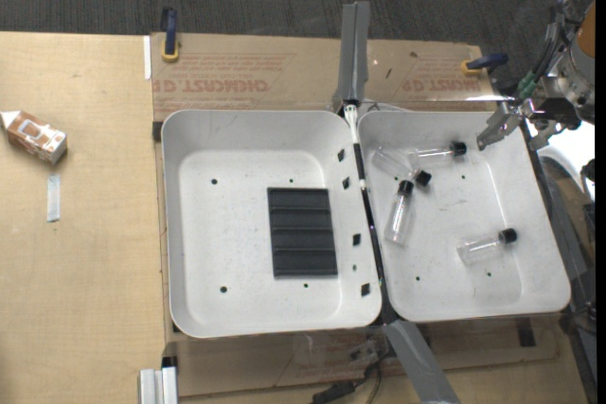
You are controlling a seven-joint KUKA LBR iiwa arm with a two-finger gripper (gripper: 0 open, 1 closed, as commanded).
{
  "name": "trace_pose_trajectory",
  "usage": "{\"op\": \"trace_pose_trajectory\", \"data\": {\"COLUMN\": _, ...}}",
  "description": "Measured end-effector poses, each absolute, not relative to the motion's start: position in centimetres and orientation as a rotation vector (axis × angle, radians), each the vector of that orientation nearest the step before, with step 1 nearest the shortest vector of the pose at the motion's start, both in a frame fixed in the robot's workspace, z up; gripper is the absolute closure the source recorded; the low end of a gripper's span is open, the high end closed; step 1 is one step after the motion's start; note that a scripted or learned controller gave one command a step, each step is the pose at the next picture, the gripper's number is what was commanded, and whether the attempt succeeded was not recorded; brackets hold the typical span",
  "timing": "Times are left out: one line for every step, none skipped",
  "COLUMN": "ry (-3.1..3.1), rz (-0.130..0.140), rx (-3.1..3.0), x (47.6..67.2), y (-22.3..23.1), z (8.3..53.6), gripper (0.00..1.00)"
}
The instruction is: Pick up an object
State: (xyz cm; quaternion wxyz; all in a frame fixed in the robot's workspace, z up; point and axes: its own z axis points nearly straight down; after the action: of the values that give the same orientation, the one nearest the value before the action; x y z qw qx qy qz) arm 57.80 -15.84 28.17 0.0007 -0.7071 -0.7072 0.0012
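Clear vials (401,208) with black caps lying scattered in the right bin (544,232), gripper (508,121) hovering over that bin's far right corner, fingers parted, gripping nothing, black ridged block (303,232) sitting in left bin (189,232).

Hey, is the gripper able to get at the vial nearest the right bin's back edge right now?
Probably yes. The gripper sits at the right bin back corner, close to that vial, which lies apart from the other vials with nothing over it.
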Motion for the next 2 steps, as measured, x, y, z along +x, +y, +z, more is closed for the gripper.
{"op": "trace_pose_trajectory", "data": {"ry": -2.300, "rz": 0.002, "rx": -2.139, "x": 62.2, "y": -13.2, "z": 13.5, "gripper": 0.00}}
{"op": "trace_pose_trajectory", "data": {"ry": -2.397, "rz": -0.022, "rx": -2.075, "x": 66.2, "y": -10.7, "z": 11.4, "gripper": 0.00}}
